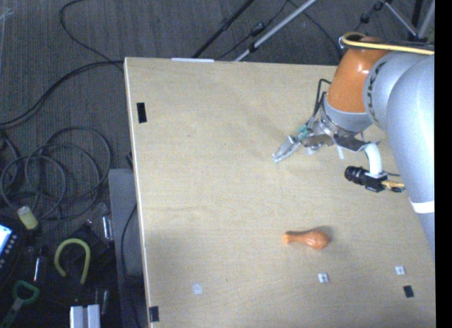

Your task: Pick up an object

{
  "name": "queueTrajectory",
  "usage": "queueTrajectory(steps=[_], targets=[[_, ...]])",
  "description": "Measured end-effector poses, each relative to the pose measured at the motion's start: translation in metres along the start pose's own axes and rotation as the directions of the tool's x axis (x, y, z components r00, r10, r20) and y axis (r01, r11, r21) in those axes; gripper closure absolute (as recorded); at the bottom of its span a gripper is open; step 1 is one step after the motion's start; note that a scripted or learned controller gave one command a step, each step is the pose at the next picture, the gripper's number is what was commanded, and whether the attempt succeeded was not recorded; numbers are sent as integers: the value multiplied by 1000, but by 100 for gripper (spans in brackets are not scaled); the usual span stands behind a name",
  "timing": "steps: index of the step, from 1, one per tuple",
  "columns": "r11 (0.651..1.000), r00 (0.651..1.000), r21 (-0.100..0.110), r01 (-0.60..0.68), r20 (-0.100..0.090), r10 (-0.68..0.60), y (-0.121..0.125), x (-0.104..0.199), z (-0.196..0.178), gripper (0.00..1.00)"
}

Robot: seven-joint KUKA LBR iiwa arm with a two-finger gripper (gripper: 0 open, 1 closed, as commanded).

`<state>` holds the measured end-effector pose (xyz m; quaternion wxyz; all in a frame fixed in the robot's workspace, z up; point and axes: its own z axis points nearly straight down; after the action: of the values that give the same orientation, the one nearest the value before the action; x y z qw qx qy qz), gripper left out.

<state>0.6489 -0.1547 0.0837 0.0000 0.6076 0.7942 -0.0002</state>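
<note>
From above, the grey arm [406, 118] with its orange band reaches in from the right over the pale wooden surface [212, 178]. Its pincer [284, 153] points left, low over the board; whether it is apart or together cannot be told. An orange, pear-shaped object [308, 238] lies flat on the surface, below the pincer and well apart from it. Black cables [56, 171] sprawl on the floor to the left.

A pale wooden bench top [212, 178] bears one orange pear-shaped object [308, 238] lying on its side
</note>
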Motion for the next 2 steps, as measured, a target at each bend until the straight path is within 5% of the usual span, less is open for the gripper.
queueTrajectory(steps=[1,2], targets=[[1000,1000,0,0,0,0,0,0,0,0],[1000,1000,0,29,1,-29,28,36,0,0]])
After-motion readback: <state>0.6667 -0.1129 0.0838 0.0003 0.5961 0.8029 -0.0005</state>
